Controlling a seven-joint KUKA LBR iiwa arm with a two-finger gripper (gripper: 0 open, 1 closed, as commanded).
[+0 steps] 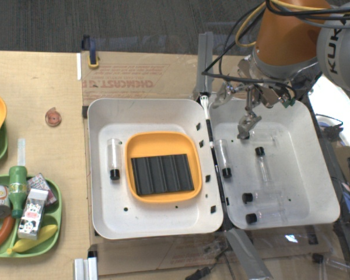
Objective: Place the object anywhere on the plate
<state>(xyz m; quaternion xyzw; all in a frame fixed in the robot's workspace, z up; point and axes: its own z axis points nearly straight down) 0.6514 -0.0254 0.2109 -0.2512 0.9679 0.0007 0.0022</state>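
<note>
Two shallow white bins sit side by side on a bench, seen from above. The left bin (99,156) holds one yellow-orange plate (162,142) with a dark ribbed rectangular block (165,174) lying flat on it, inside the rim. Beside the plate's left edge lies one clear vial with a black cap (114,159).

The right bin (315,174) holds what look like four more clear, black-capped vials, though the clear plastic is hard to pick out against the white: one along the bin's left wall (223,158), one near the middle (261,163), and two near the front (249,198) (252,218).

The grey arm with its orange band (287,25) reaches over the right bin's far edge. Its gripper (245,127) hangs above the bin floor, carrying nothing; whether the pincer is open or closed cannot be told.

On the wooden table to the left, a green plate (49,232) carries toy food and a small bottle.
</note>
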